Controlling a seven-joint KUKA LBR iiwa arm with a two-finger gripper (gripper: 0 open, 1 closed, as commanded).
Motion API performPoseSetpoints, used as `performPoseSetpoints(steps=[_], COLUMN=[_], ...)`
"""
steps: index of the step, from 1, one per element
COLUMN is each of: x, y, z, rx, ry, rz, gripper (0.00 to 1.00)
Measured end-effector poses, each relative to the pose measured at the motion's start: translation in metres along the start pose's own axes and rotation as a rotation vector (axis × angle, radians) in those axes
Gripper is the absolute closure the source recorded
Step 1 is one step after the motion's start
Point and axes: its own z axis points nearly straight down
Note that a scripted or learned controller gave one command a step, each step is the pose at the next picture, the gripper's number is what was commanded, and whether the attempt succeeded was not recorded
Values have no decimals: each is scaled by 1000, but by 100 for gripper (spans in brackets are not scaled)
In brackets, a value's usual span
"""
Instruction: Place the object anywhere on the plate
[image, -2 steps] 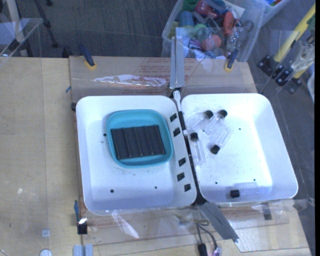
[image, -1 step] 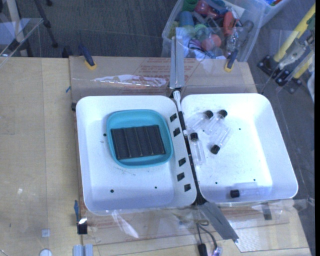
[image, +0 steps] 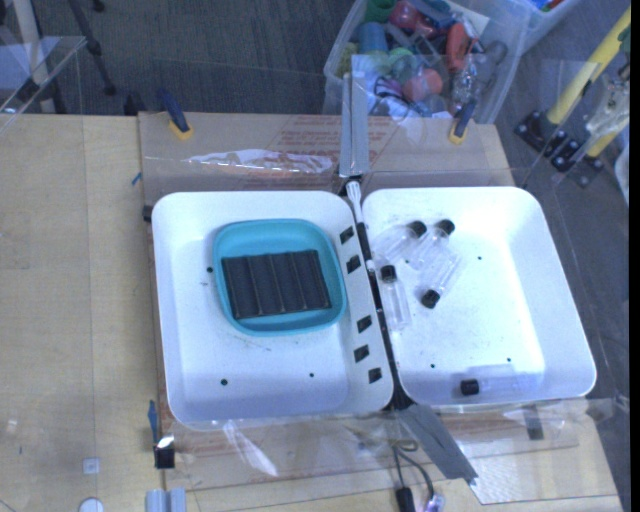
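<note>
A teal square plate (image: 228, 243) with rounded corners lies in the left white bin (image: 185, 350). A dark ribbed rectangular panel (image: 275, 283) covers the plate's middle. In the right white bin (image: 530, 300), several small clear vials with black caps lie loose near the upper left. One vial (image: 441, 263) lies aslant with its cap towards the front. Another vial (image: 396, 298) lies close to the divider. Two black caps (image: 415, 230) sit side by side further back.
A ridge with black tabs (image: 362, 323) runs between the two bins. A small black piece (image: 468, 386) sits on the right bin's front wall. A clear box of coloured toys (image: 425, 45) stands behind the bins, and cardboard (image: 250, 140) lies under them.
</note>
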Motion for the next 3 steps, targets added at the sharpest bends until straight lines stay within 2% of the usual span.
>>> performPoseSetpoints(steps=[1, 2, 3], x=[23, 23, 23], y=[-9, -9, -8], z=[92, 92, 82], rx=[16, 16, 13], ry=[18, 18, 17], rz=[-37, -37, -38], gripper=[100, 0, 100])
